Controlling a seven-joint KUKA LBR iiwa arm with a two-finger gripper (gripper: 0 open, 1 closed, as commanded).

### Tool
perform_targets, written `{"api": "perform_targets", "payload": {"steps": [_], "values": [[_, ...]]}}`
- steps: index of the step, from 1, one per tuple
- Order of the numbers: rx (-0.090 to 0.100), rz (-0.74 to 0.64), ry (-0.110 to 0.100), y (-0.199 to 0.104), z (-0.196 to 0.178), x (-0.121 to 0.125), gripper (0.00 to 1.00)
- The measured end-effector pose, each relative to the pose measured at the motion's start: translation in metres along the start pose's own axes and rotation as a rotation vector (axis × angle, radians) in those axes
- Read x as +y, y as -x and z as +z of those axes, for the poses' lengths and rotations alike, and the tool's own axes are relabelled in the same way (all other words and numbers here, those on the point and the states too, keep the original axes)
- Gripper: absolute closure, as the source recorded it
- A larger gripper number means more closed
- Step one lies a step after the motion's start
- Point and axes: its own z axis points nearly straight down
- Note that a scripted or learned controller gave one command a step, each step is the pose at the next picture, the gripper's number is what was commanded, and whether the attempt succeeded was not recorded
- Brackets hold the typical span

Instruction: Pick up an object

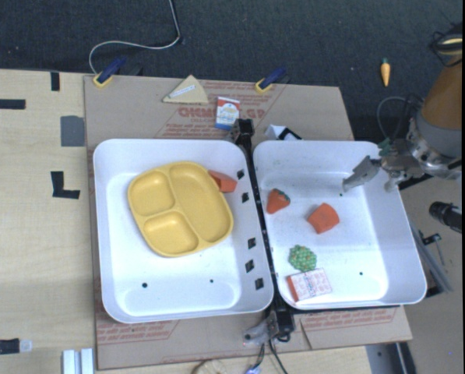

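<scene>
My claw (pixel 362 174) hangs over the right white bin's (pixel 388 232) upper right, fingers apart, gripping nothing. The orange blocky foam-looking chunk (pixel 323 217) sits mid-bin, just below-left. I'd guess it's light and a bit squishy, so pinching its flat sides should work.

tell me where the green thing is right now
The green object lies in the right bin, near its front edge, just above the red-and-white packet and below the orange block.

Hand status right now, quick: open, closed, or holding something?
Hand: over the right bin's upper right part; open or closed cannot be told, and nothing is seen held in it.
</scene>
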Motion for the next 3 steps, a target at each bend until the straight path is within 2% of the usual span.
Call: {"api": "perform_targets", "payload": {"steps": [1,2,3], "values": [[0.002,0.000,-0.004,-0.047,0.114,-0.049,0.00],[-0.001,-0.001,0.006,-0.057,0.127,0.022,0.00],[-0.003,0.000,0.008,-0.058,0.127,-0.022,0.00]]}}
